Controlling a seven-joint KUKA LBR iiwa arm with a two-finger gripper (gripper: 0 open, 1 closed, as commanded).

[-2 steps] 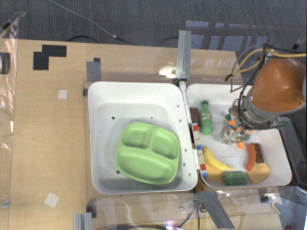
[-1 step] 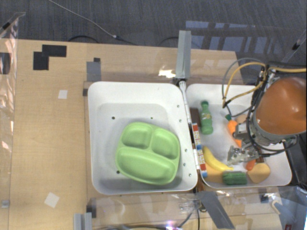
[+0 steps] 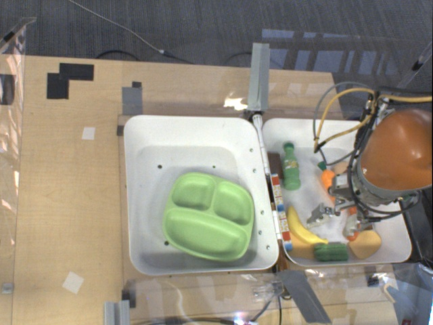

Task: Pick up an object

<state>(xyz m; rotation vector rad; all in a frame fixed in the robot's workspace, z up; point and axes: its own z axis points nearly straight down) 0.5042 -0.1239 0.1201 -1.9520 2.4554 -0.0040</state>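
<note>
Worktop [image 3: 74,202]: pale wood surface filling the left and centre of the frame, bearing two shallow white bins side by side.

Left bin [image 3: 145,141]: centre of frame. Holds one green divided plate [image 3: 208,215] with three compartments, lying flat in the bin's lower middle, slightly turned.

Right bin [image 3: 399,246]: centre right of frame. Contents as follows.
- Green bottle [image 3: 291,166]: lying near the bin's upper left, lengthwise along the left wall.
- Banana [image 3: 302,229]: yellow, curved, in the lower left part of the bin, just below the bottle.
- Dark green block [image 3: 330,252]: at the bin's lower edge, touching or just beside the banana's lower end.
- Tan rounded item [image 3: 366,244]: lower right of the bin, just beside the dark green block; kind not determinable.
- Small orange item [image 3: 327,179]: mid-bin, partly hidden by the arm's cables; kind not determinable.

Arm [image 3: 399,151]: grey with a large orange band, entering from the right edge and standing over the right bin, with yellow and black cables looping above it.

Tool [image 3: 336,210]: below the orange band, over the middle of the right bin, between the banana and the tan item. Finger state cannot be told; nothing is seen gripped.
</note>
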